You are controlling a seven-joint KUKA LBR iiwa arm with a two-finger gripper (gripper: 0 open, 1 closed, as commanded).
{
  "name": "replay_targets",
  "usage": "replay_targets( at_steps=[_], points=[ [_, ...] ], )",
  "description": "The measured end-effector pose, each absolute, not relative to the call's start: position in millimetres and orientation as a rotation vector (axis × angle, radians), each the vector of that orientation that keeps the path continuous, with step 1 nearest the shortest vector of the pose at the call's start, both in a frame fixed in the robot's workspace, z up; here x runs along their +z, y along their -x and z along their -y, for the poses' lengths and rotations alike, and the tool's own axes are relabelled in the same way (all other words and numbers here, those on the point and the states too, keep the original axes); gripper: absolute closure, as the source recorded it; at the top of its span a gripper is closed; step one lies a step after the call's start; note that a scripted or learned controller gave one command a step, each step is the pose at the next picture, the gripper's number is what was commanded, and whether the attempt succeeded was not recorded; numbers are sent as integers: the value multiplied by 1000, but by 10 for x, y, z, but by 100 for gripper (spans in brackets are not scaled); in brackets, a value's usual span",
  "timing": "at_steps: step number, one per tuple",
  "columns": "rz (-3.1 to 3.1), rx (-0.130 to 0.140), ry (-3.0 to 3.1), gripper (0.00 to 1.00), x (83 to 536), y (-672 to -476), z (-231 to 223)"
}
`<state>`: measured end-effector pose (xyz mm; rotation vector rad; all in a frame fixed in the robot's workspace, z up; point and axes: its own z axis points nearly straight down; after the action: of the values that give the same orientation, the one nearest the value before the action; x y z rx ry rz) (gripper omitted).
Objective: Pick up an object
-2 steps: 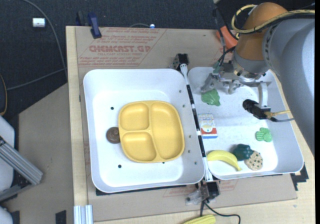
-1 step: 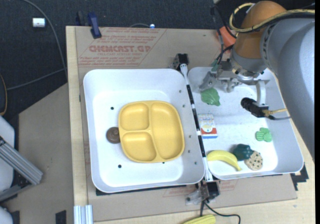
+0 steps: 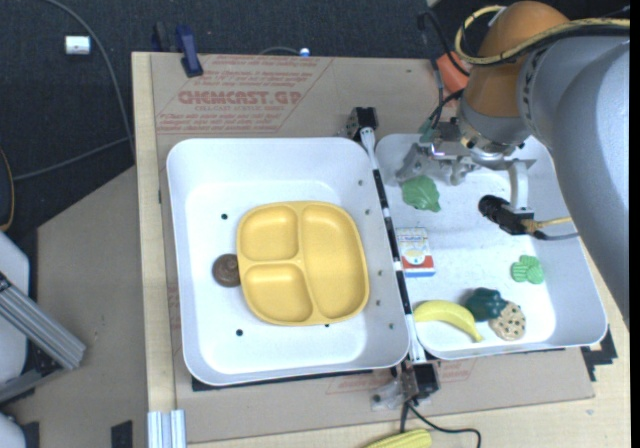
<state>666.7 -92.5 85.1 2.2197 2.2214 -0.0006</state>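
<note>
My gripper (image 3: 434, 170) hangs low over the far left part of the right bin (image 3: 575, 331), and it looks open, with its fingers spread apart. A green leafy toy (image 3: 422, 194) lies just in front of the fingertips, touching or nearly touching them, and I do not see it held. Further toward the front lie a small white carton with red and blue print (image 3: 414, 250), a banana (image 3: 447, 319), a dark green piece (image 3: 486, 302), a speckled cookie (image 3: 509, 321) and a light green piece (image 3: 527, 270).
The left bin (image 3: 190, 176) holds a yellow divided plate (image 3: 300, 263) with a brown round thing (image 3: 226, 270) at its left edge. The ridge between the two bins (image 3: 388, 236) runs close beside the gripper. The arm's bulk covers the right bin's far right corner.
</note>
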Motion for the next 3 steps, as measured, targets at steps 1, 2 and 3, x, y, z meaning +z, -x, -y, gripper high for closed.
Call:
replay_targets(
  at_steps=[1,2,3],
  points=[
    [-2222,-2,-2221,0,851,-6623,930],
    [-2221,1,-2220,0,849,-6667,915],
    [-2220,0,-2219,0,850,-6667,928]
  ],
)
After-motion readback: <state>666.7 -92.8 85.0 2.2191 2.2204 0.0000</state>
